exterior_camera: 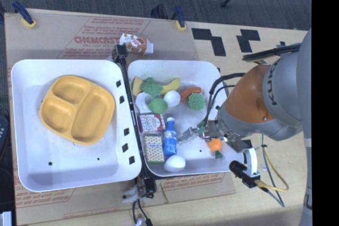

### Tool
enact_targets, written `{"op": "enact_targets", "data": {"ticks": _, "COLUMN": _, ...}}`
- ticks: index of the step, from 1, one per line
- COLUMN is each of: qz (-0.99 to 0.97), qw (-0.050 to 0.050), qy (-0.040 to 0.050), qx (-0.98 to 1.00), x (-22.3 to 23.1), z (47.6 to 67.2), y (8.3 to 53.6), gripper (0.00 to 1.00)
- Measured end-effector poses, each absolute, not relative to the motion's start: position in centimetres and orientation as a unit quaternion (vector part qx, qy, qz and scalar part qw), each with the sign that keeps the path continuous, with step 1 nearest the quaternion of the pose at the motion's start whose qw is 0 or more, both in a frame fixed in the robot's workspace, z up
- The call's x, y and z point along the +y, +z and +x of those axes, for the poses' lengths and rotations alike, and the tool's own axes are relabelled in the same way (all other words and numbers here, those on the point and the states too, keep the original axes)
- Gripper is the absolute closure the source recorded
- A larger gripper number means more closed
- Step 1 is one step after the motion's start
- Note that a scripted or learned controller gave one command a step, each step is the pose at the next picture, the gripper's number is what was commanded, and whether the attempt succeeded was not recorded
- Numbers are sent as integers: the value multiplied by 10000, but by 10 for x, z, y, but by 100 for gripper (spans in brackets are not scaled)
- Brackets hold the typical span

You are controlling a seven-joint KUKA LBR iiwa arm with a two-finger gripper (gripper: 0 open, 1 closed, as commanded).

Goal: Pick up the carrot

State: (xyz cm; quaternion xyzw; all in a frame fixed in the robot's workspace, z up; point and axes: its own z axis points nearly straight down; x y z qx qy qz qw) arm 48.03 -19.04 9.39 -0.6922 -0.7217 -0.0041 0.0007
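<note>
Bench: cardboard-covered, red print. 2 white bins side by side on it, left bin and right bin. Small carton lies behind their junction. Blue clamps grip far edge.

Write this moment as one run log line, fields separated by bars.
hand low in right bin | carrot beside hand | grasp unconfirmed

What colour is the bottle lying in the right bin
Blue, with a white cap; the bottle shows plainly in the camera view, near the middle of the right bin.
</note>
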Motion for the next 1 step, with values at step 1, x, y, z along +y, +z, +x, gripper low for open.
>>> {"op": "enact_targets", "data": {"ticks": 1, "qz": -6920, "qw": 26, "qy": -13, "qx": -7219, "x": -192, "z": 479, "y": 102, "gripper": 100}}
